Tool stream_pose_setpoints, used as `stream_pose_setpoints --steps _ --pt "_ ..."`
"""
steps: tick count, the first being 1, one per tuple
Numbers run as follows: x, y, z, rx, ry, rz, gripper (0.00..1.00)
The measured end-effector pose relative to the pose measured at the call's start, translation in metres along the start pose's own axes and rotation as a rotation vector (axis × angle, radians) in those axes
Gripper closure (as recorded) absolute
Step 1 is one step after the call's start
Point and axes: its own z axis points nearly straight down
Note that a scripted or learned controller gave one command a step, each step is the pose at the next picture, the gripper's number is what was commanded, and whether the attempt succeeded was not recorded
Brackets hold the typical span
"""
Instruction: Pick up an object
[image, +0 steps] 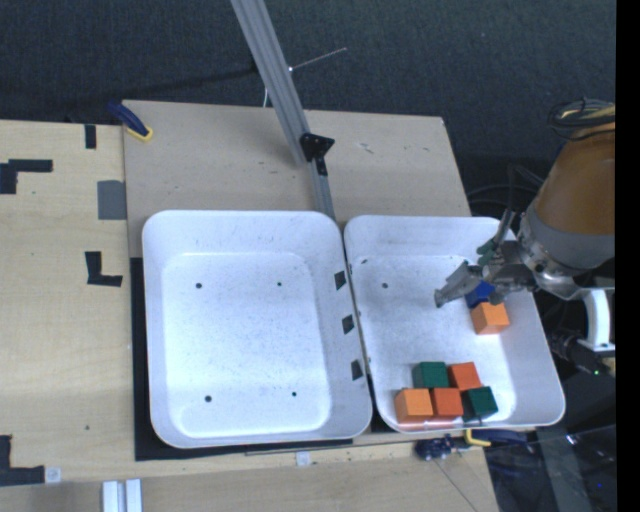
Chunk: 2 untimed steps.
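1. We see the gripper (462, 287) reaching in from the right over the right bin (400, 250), low above its upper middle floor, its dark fingers pointing left.
2. We cannot tell from this slanted view whether it is spread, closed, or clamped on anything.
3. Just behind the gripper's tip, toward the wrist, we see a small blue block (482, 294), partly covered by the gripper body; we cannot tell whether the two touch.
4. An orange block (490, 317) lies just below the blue one, touching or nearly touching it, near the bin's right wall and just below and right of the gripper's tip.
5. Well apart from the gripper, along the near edge of the same bin, we see a tight cluster: a green block (432, 374) and an orange block (465, 376) behind, and in front an orange block (413, 403), another orange block (447, 402) and a dark green block (481, 401).
6. The left bin (240, 225) sits beside the right one, their rims meeting along the middle.
7. The arm's orange band (585, 185) shows at the right edge above the grey wrist.
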Motion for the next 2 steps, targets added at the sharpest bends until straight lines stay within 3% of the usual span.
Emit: stream_pose_setpoints --steps 1,2 --pt "0.0 0.0 0.0 0.0 0.0 0.0 0.0" --pt "0.004 -0.001 0.044 0.004 0.0 0.001 0.0"
